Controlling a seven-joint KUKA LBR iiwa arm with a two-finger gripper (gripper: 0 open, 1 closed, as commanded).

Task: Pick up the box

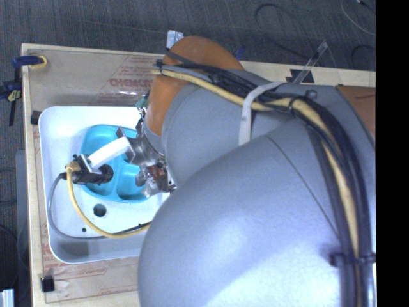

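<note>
One grey arm (255,203) is reaching in from the right and covering most of the view, its single orange band (192,53) showing near the top. One white bin (64,248) is sitting at the left of the bench (96,75), and the arm's bulk is overlapping the bin's right side.

One blue box (126,183), rounded at its corners, is lying in the upper middle of the bin, nearer the far wall than the near one. Parts of the robot are hiding some of it, so its full outline is not showing.

The one gripper (150,171) is hanging low over the right part of the box, just at its edge. Whether the gripper is open, closed or touching the box, I cannot tell, since the wrist is blocking the sight of it.

One small black round thing (99,211) is lying on the bin floor, just below the box and apart from it.

Two blue clamps are sitting at the bench's left edge: one (27,61) at the far corner, the other (11,96) a little below it.
</note>
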